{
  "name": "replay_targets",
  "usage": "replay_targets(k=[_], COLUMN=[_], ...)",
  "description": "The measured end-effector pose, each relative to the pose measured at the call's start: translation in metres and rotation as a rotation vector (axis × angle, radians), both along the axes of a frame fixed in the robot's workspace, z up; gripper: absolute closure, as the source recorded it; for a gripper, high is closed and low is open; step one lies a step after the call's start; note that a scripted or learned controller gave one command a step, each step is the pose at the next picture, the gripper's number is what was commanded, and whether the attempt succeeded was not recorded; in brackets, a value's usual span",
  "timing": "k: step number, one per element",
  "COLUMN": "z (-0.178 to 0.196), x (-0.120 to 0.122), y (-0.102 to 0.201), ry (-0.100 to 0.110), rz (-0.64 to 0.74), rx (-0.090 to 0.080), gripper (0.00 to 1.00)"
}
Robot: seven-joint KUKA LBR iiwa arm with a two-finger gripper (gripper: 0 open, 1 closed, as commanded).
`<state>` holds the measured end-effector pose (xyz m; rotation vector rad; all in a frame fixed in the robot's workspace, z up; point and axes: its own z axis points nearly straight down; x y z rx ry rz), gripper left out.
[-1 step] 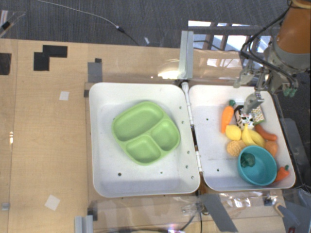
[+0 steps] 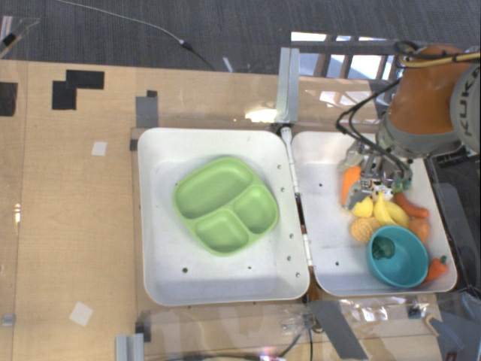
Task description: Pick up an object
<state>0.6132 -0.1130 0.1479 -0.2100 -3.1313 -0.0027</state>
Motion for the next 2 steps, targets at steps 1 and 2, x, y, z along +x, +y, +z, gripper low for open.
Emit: replay_targets(k=[1,2], z=[-0.058,-0.058], x=[0.000,-0.058], y=[0.005,-0.011], ry=[-0.018,-0.017], rz=[-0.010,-0.104], rx=[-0.004,-0.002], gripper=[0.00,0.00])
